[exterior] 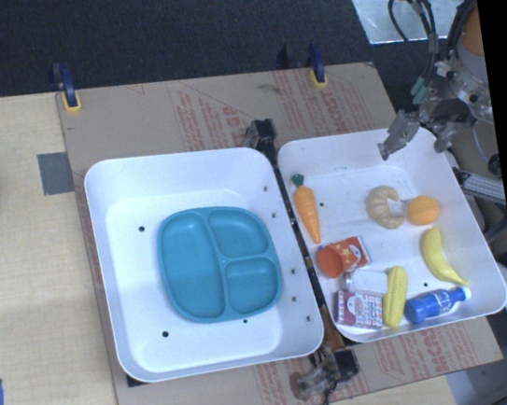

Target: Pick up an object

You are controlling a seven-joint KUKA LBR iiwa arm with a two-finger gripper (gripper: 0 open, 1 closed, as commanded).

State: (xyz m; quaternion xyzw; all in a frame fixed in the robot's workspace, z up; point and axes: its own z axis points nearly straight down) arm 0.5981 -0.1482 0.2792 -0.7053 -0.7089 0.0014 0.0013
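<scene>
Up at the right bin (487, 251) (far rim), fingers (399, 137) hover, spread unclear.

A single fixed camera looks down on the worktop (24, 307) from above at a slight slant, far enough back to take in both white bins, left (134, 351) and right (487, 299), whole, with dark floor beyond.
</scene>
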